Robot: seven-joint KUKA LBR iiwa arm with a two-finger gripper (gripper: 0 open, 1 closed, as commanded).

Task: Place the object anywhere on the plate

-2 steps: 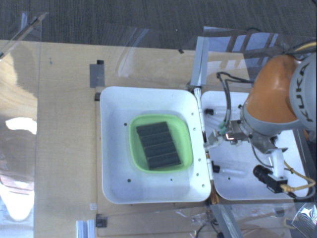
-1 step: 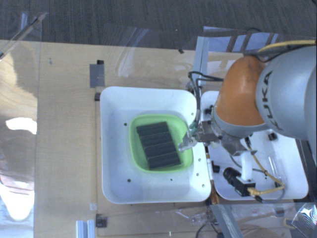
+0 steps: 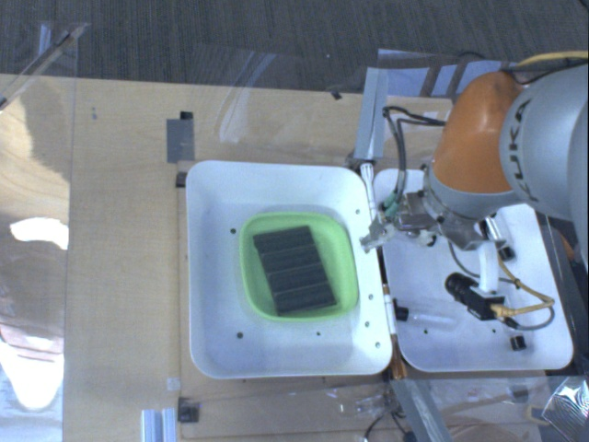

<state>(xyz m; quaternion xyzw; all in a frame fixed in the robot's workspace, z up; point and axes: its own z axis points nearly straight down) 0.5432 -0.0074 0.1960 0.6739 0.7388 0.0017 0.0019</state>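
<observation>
The bench [image 3: 120, 247] carries two white bins side by side, the left bin [image 3: 212, 339] holding a green plate [image 3: 344, 256] and the right bin [image 3: 543, 348] lying under the arm [image 3: 515, 136], whose orange band bulks over that bin's upper part. A dark ribbed block [image 3: 294, 270], the object, lies flat on the plate, tilted a little, well inside the rim. The gripper [image 3: 379, 235] hangs over the seam between the bins, just beside the plate's right edge and apart from the block, and whether it is parted or closed I cannot tell.
</observation>
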